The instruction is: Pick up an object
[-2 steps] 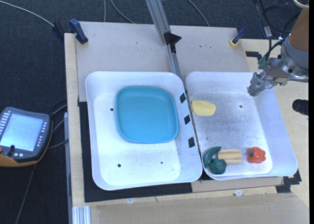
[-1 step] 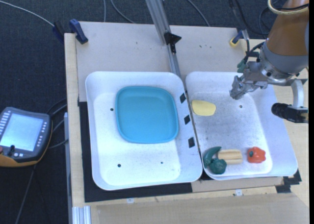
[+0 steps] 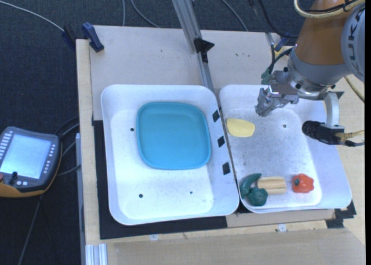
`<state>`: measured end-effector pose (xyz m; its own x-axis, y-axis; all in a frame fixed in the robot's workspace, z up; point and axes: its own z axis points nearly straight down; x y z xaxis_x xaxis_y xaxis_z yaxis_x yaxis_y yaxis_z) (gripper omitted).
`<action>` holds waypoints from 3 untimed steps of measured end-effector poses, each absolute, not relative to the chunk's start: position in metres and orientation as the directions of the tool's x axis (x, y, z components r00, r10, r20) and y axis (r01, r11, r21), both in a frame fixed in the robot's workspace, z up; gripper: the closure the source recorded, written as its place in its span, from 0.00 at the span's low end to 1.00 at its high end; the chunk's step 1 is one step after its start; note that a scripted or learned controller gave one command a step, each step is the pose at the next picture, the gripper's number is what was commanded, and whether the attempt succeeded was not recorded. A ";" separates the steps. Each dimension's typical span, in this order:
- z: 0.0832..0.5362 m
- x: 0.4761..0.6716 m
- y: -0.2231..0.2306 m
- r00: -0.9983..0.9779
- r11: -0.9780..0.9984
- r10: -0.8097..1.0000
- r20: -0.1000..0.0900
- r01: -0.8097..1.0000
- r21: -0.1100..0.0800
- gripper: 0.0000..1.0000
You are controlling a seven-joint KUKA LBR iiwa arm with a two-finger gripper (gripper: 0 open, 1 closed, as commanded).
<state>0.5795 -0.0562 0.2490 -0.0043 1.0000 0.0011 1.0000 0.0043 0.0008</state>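
My claw point(image 3: 265, 107) hangs over the far part of the right bin point(image 3: 324, 168); whether it is apart or together I cannot tell. A yellow piece point(image 3: 240, 127) lies just beside it, nearer the left bin point(image 3: 119, 142) with its blue plate point(image 3: 173, 135).

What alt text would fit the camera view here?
The gripper hangs above the right bin, near a yellow object. A green object, wooden block and red pepper lie along its front edge; the left bin holds a blue plate.
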 end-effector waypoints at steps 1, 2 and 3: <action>0.254 0.574 -0.005 -0.005 0.005 1.000 0.002 1.000 0.000 1.00; 0.253 0.587 0.045 -0.004 0.004 1.000 0.001 1.000 0.000 1.00; 0.257 0.589 0.098 -0.004 0.004 1.000 0.001 1.000 0.000 1.00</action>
